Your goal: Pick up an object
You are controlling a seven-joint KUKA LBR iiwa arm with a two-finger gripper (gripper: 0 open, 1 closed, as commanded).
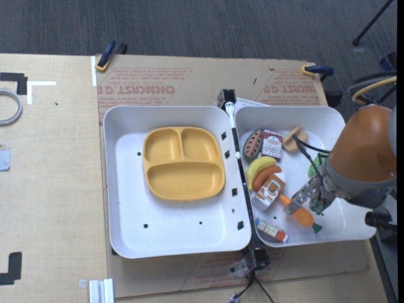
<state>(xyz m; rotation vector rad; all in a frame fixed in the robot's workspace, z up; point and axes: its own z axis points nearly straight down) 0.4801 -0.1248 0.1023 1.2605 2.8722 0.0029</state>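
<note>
left bin (120, 188): white plastic, smooth, with a soft shine
right bin (328, 122): the same white smooth plastic
divided plate (184, 163): yellow plastic, matt, even surface
bench top (50, 188): light wood-like board, matt
sheet under the bins (145, 84): brown cardboard, matt, with red print
banana (260, 168): yellow toy plastic, a little glossy
carrot (302, 214): orange plastic, smooth
small carton (268, 191): printed paper or card look
arm cover (366, 147): orange, smooth and glossy shell
gripper (310, 197): grey metal look, some shine
clamps (106, 54): blue and yellow plastic
floor (189, 17): dark grey carpet, rough cloth texture
</note>
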